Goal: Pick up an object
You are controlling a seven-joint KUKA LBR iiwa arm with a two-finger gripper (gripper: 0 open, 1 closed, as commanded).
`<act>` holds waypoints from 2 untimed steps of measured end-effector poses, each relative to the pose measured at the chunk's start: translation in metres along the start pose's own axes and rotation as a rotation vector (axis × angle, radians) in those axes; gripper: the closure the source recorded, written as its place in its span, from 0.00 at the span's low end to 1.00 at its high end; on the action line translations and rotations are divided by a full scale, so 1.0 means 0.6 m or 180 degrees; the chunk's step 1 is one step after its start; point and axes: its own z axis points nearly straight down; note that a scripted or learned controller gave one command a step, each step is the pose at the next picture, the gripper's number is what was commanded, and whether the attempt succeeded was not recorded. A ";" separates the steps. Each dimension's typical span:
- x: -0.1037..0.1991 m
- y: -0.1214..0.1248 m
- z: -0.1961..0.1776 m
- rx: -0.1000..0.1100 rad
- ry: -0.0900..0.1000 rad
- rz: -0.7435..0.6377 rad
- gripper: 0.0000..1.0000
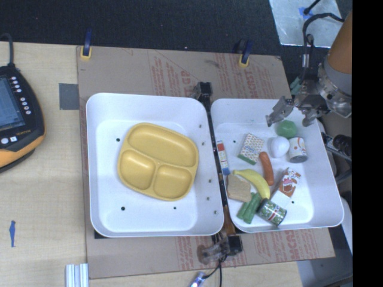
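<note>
Above the far part of the right bin (335, 184), just over a round green object (288, 128): the gripper (294, 113), fingers spread wide and slanting down to either side, nothing between them. One finger (277, 113) angled toward the bin's middle, the other (310, 113) nearer the arm's side. Behind the gripper, the grey wrist and an orange band (342, 43) at the view's right.

Just below the gripper and beyond the green object: a white ball (278, 146) touching a small can (297, 149) lying beside it. To the gripper's left and lower: a small patterned packet (251, 147), tilted. Further down from the gripper: an orange carrot-like piece (267, 167), a banana (256, 182), a tan slice (239, 189) partly under the banana, a red-and-white carton (289, 183), a green stick-shaped item (249, 208) and a green-labelled tin (272, 213) on its side near the bin's closest rim. Along that bin's left wall, well left of the gripper: a narrow red, white and blue tube (222, 156).

Far to the gripper's left, in the left bin (102, 160): a yellow divided tray (158, 161) with three compartments, lying flat. Further left still, on the bench: a control pendant (16, 118) with an orange edge.
</note>
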 end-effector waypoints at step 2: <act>0.000 -0.122 0.314 -0.0021 -0.0003 0.0000 0.00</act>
